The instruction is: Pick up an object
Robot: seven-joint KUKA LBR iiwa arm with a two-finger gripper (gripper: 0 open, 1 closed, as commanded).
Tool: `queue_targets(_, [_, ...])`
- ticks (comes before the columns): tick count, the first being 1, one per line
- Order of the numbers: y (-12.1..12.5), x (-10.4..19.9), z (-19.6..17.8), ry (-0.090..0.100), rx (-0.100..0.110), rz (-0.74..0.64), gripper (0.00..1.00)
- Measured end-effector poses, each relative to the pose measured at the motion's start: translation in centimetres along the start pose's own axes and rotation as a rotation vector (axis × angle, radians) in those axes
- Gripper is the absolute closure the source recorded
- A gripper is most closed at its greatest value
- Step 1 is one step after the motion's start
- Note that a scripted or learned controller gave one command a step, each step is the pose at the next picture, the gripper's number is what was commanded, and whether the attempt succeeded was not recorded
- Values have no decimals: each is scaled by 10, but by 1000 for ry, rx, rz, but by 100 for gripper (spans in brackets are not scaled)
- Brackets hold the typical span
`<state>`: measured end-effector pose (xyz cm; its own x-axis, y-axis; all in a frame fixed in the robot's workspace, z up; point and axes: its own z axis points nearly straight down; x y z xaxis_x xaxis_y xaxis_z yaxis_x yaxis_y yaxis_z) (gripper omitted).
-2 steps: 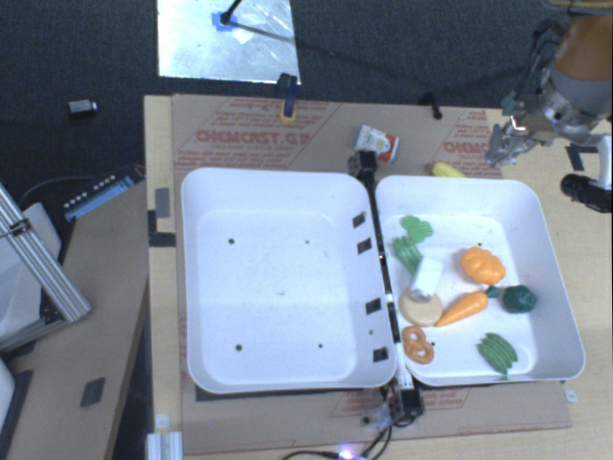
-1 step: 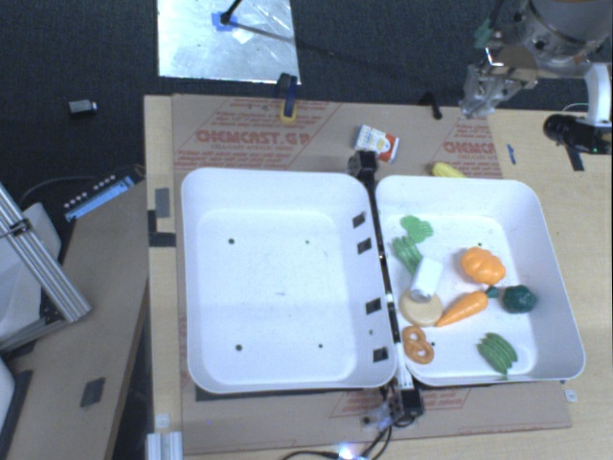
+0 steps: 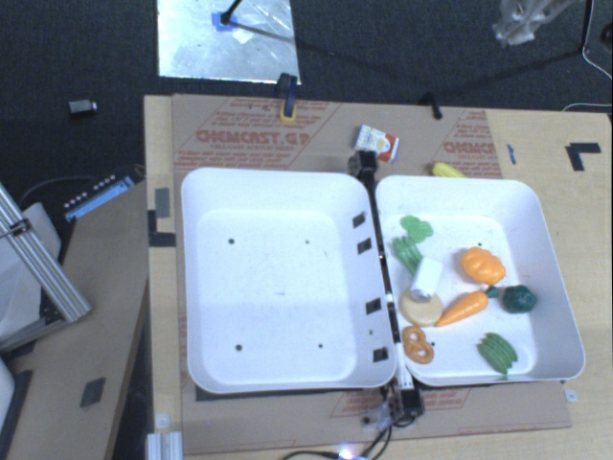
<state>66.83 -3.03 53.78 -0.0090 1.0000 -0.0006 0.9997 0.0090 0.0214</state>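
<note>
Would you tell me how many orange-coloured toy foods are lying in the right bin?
3: an orange pepper right of centre, a carrot just below it, and a pretzel near the front-left corner. None looks hidden.

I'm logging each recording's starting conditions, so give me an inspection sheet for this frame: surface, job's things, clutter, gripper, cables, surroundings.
Surface: cardboard-covered bench bearing a left bin and a right bin, side by side.
Job's things: all in the right bin: orange pepper, carrot, pretzel, green pod, dark green piece, white block, leafy green piece, tan disc.
Clutter: small carton and yellow piece on the bench behind the bins.
Gripper: gripper at top right, off the bench, blurred; finger state unreadable.
Cables: black cable across the dark floor.
Surroundings: shiny metal sheet on the floor; aluminium frame at left.
</note>
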Motion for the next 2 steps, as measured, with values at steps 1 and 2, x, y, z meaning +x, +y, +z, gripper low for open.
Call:
queue_targets(1, [-56, 35, 0, 2, 19, 1, 100])
queue_targets(2, [-109, 61, 6, 2, 21, 2, 100])
